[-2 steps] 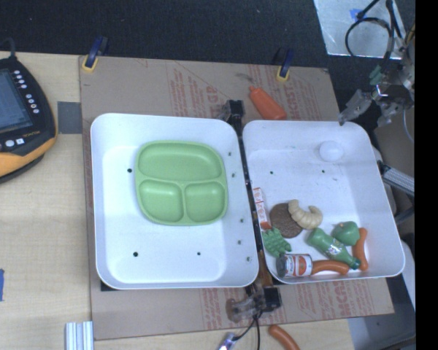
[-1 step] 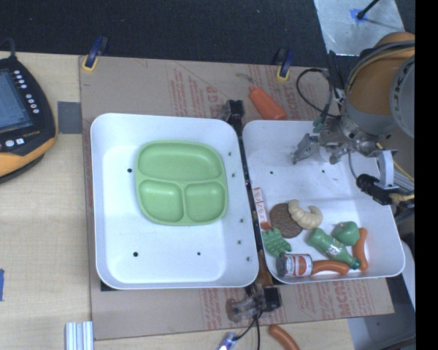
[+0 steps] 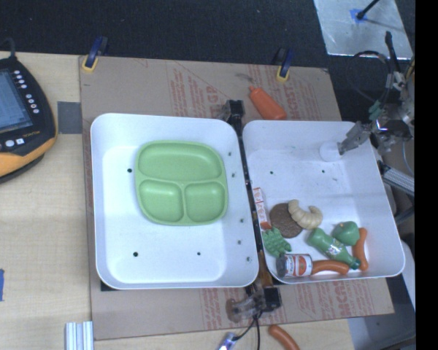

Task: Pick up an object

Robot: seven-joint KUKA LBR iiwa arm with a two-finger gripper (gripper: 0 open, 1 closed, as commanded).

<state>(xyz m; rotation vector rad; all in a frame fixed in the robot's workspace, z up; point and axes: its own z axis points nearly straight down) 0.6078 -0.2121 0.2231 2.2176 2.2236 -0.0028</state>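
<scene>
The right bin [image 3: 306,141] holds a cluster of toy foods in its near part: a brown cookie [image 3: 284,219], a cream croissant [image 3: 305,214], a green leafy piece [image 3: 274,241], a small can [image 3: 298,265], a sausage [image 3: 328,269], a green bottle [image 3: 331,246], a green pepper [image 3: 346,232] and a carrot [image 3: 360,246]. My gripper [image 3: 348,143] reaches in from the right, over the far right corner of this bin. It is well away from the cluster. A small pale round spot [image 3: 328,150] lies just left of its tip.
The left bin [image 3: 109,195] carries a green divided plate [image 3: 181,182]. An orange toy [image 3: 266,104] lies on the cardboard behind the bins, and another [image 3: 285,335] lies in front. A teach pendant [image 3: 11,119] rests at the far left. Clamps [image 3: 95,52] hold the cardboard's back edge.
</scene>
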